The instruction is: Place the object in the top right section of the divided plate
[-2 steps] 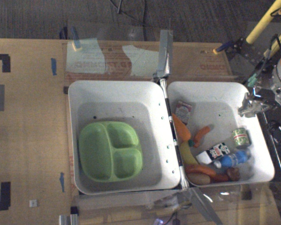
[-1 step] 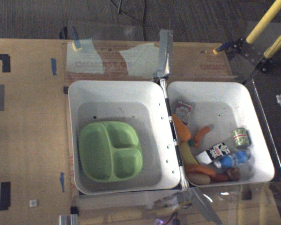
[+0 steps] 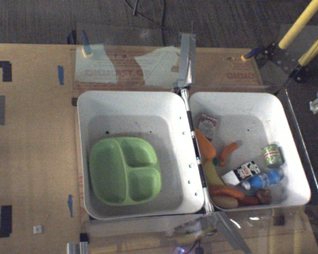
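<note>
Camera view looks down on both bins, and I begin with the writing. On the brown cardboard [image 3: 222,70] behind the bins there is faint reddish lettering, but it is too blurred for me to read. The small carton [image 3: 247,170] has a black and white pattern, and the little can [image 3: 273,155] has a green label; I cannot read words on either of them.

The divided plate [image 3: 125,170] lies flat in the left bin [image 3: 90,107], toward its front left part. It is light green and looks like smooth plastic, with rounded corners, one long section on the left and two smaller ones on the right. Its top right section [image 3: 142,152] is the nearer one to the bin's back wall.

All the loose objects lie in the right bin [image 3: 291,120], well apart from the plate. Along the divider side I see a yellow banana [image 3: 212,173] and an orange carrot shape [image 3: 229,151]. A blue bottle [image 3: 262,180] lies on its side just beside the carton. A small square packet [image 3: 206,125] rests near the back. Which of these is the one to place, I cannot tell.

About the claw, I cannot tell how far it is open, what it holds, or how it stands relative to the objects.
</note>
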Controlling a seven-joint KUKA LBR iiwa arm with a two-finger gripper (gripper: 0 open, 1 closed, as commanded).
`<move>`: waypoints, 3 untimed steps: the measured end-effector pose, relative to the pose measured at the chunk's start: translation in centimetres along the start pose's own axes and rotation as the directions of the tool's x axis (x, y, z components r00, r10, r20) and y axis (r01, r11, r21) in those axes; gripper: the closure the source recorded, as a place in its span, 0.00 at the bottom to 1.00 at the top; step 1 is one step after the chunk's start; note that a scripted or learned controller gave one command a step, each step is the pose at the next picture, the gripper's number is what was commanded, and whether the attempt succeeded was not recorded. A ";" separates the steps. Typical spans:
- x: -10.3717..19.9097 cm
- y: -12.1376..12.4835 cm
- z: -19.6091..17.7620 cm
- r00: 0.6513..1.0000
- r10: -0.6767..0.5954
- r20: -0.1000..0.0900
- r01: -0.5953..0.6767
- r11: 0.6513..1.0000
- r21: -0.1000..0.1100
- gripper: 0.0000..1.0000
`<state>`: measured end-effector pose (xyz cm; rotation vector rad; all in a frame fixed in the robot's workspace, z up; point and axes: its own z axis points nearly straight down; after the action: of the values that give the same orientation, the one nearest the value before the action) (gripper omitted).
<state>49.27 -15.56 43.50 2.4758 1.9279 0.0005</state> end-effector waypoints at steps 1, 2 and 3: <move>11.8 -2.0 3.0 0.964 -0.265 -0.003 0.265 0.964 0.004 1.00; 20.2 -6.5 16.0 0.929 -0.371 -0.003 0.371 0.929 0.003 1.00; 19.6 -4.0 22.7 0.958 -0.285 -0.003 0.285 0.958 0.005 1.00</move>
<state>50.29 4.36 20.73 2.1762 2.2687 -0.0024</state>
